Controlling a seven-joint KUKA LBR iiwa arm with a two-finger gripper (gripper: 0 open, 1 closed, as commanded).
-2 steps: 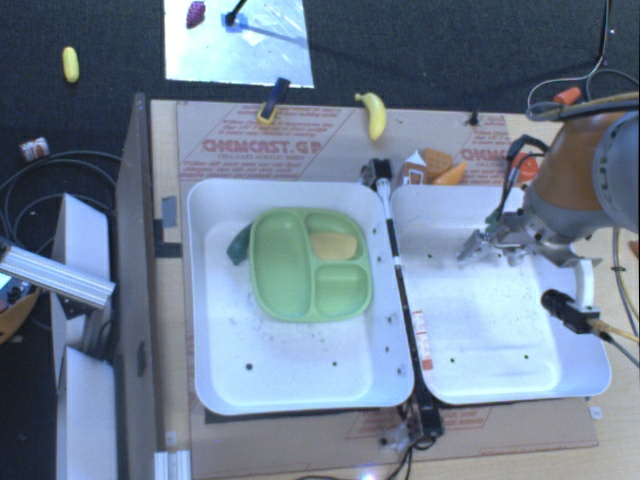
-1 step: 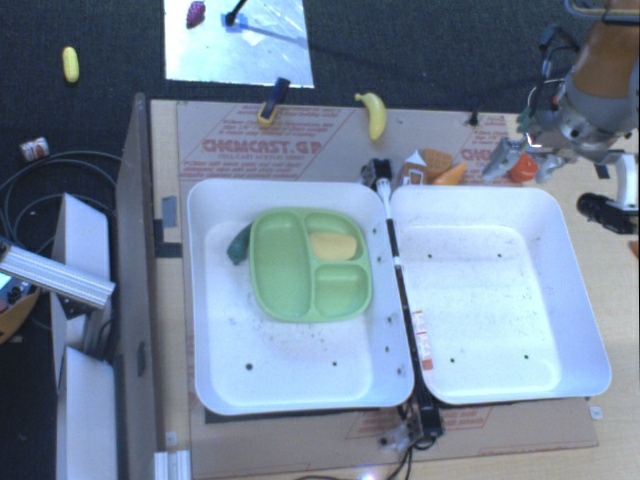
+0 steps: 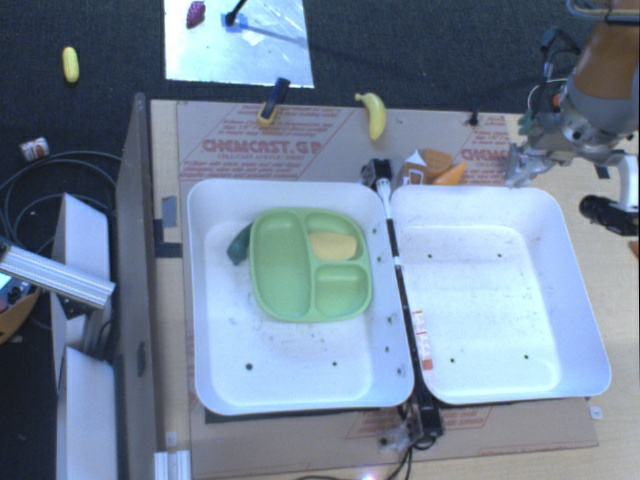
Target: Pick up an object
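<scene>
**Helper:** What can you see from the camera up top?

**Me:** I see two white bins side by side. The left bin (image 3: pixel 215 368) holds a green tray (image 3: pixel 308 266) made of smooth plastic. It is round at the corners and has three little rooms in it. In the upper right room sits a yellow block (image 3: pixel 334 245). It looks soft and flat, like a sponge or a slice of cheese. That is a thing I could pick up. It is near the middle of the picture, a bit to the left.

**Helper:** Anything else in that bin?

**Me:** A dark green thing (image 3: pixel 239 244) peeks out from under the tray's left edge. I can't tell what it is. The right bin (image 3: pixel 500 358) has a scuffed, speckled floor with small dark dots.

**Helper:** Where is the arm?

**Me:** It is in the upper right corner, grey with an orange band. The gripper (image 3: pixel 525 163) hangs just past the far rim of the right bin. I can't tell if it is open or closed, and I see nothing in it.

**Helper:** And outside the bins?

**Me:** A yellow banana (image 3: pixel 374 114) lies on the brown board (image 3: pixel 300 143) above the bins. An orange wedge (image 3: pixel 445 171) sits near the top of the gap between them.
</scene>
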